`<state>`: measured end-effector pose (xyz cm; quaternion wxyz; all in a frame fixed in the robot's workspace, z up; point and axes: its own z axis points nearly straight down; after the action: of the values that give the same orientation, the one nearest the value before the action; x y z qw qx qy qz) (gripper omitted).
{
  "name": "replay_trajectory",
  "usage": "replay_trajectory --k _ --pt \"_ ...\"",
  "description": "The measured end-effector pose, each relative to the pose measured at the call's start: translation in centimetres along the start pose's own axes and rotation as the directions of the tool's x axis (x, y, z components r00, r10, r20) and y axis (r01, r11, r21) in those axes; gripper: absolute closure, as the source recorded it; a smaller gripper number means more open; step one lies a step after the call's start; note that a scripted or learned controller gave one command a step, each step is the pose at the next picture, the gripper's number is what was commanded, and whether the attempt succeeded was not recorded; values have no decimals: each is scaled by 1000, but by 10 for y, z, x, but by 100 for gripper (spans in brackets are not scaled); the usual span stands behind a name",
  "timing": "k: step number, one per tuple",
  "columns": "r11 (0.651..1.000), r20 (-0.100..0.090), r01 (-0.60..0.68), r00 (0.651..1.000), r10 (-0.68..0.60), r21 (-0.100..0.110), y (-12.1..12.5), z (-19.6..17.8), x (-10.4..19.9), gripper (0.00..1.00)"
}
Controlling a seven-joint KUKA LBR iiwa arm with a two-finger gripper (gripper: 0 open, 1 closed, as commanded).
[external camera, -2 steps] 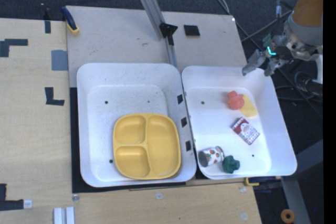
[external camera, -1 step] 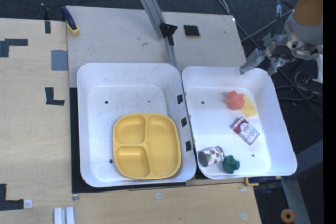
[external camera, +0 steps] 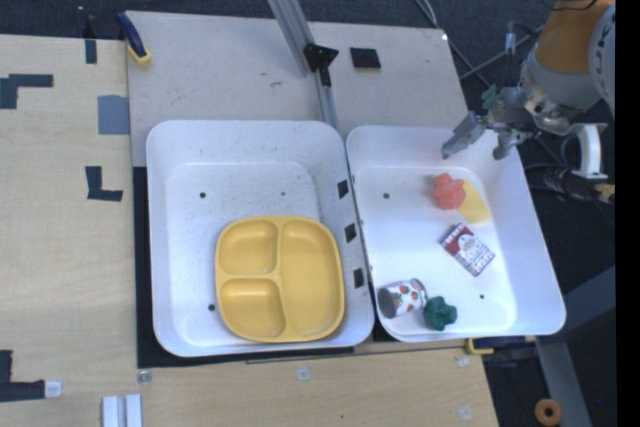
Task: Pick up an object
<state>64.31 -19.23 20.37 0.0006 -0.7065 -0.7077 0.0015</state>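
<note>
My gripper hangs over the far right rim of the right bin, its two grey fingers spread apart with nothing between them. Inside that bin lie a red-orange soft object touching a yellow piece, a red-and-white packet, a small printed can on its side and a green object. The red-orange object is the nearest to the gripper, a little below and to its left.
The left bin holds a yellow divided plate. A slanted metal pole rises behind the bins. Cables trail across the dark floor at the back and beside the arm on the right.
</note>
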Motion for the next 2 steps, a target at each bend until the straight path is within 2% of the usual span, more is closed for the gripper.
replay_trajectory --k 2 --pt "1000 0 0 1000 0 0 2 114 -5 0"
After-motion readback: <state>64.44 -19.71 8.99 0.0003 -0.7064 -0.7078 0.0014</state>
